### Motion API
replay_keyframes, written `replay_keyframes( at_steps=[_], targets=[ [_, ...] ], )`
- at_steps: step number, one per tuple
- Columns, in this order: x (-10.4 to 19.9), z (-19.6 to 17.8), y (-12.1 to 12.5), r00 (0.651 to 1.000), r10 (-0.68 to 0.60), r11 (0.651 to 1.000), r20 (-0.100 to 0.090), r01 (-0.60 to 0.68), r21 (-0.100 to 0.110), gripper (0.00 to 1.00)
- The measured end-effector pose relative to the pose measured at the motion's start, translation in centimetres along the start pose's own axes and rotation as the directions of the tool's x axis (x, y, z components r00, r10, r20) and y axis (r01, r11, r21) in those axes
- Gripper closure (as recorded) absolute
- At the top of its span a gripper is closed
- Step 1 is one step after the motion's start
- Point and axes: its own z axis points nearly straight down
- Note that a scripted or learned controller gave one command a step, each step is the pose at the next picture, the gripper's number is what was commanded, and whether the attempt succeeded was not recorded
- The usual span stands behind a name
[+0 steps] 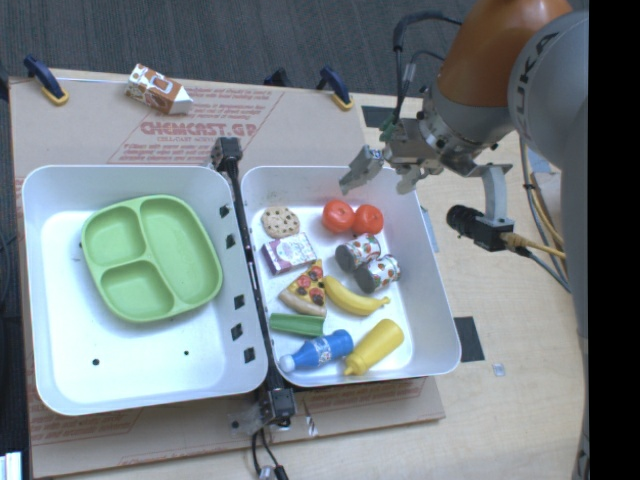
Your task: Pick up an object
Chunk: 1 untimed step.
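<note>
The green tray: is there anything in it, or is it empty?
Empty. All three sections of the green tray show bare green plastic; toys such as the banana lie in the other bin beside it.

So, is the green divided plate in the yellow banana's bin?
No, the green divided plate lies in the left white bin, apart from the yellow banana.

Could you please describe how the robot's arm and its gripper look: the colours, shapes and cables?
The arm is thick, rounded and grey, with a glossy orange band above the wrist. The gripper is grey metal with two slim fingers. Thin dark cables loop beside the wrist.
</note>
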Motion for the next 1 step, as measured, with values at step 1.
replay_keyframes(
  at_steps=[1],
  targets=[
    [-7.91, 7.43, -6.80, 1.000, 0.001, 1.000, 0.002, -0.001, 0.002, 0.00]
  ],
)
